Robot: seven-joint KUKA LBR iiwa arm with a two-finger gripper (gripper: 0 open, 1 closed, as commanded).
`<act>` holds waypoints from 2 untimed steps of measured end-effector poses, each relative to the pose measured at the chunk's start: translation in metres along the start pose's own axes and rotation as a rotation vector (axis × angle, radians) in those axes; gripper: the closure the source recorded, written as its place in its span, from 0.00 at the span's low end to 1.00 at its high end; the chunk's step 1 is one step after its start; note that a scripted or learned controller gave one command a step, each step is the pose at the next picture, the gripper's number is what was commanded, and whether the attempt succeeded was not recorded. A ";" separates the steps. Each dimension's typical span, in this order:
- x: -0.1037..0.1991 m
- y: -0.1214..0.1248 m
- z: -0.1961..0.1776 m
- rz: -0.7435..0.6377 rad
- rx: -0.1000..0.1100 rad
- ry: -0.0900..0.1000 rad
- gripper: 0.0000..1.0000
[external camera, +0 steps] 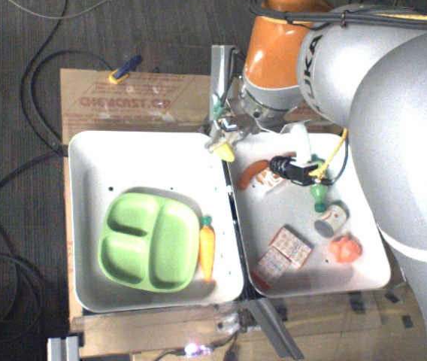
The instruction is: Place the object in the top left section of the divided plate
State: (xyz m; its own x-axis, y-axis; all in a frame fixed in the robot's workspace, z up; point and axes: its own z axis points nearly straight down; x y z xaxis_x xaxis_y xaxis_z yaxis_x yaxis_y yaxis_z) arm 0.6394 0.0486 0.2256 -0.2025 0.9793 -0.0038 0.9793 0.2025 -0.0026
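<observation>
The jaws [222, 145] hang at the upper middle of the frame, right over the seam where the two white bins meet. A small yellow piece [226, 153] shows at their tip. It looks pinched between them, though the wrist crowds the view and I cannot tell how firm the hold is or what the piece is.

The green divided plate [152, 239] lies in the left bin [86, 201], toward the lower left of the frame. Its top left section [129, 210] sits down and to the left of the jaws, well apart from them. So the coming move is a diagonal carry from the bin seam toward the lower left, stopping short of the plate's middle ridge.

A carrot [207, 250] lies just beside the plate's right rim, its long axis running top to bottom in the frame, leaf end up. It is off the straight line to the target section, so it should not be in the way.

The right bin [371, 277] holds a sausage [252, 171], a patterned box [287, 248], a small can [332, 218] and a pink lump [343, 249], all away from the path.
</observation>
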 end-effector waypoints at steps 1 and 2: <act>-0.034 0.002 -0.003 0.012 -0.001 0.001 1.00; -0.038 -0.091 -0.002 -0.038 0.000 0.003 1.00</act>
State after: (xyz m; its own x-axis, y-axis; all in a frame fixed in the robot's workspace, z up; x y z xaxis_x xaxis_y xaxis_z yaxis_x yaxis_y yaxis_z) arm 0.5577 -0.0071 0.2283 -0.2394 0.9709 -0.0004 0.9709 0.2394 -0.0030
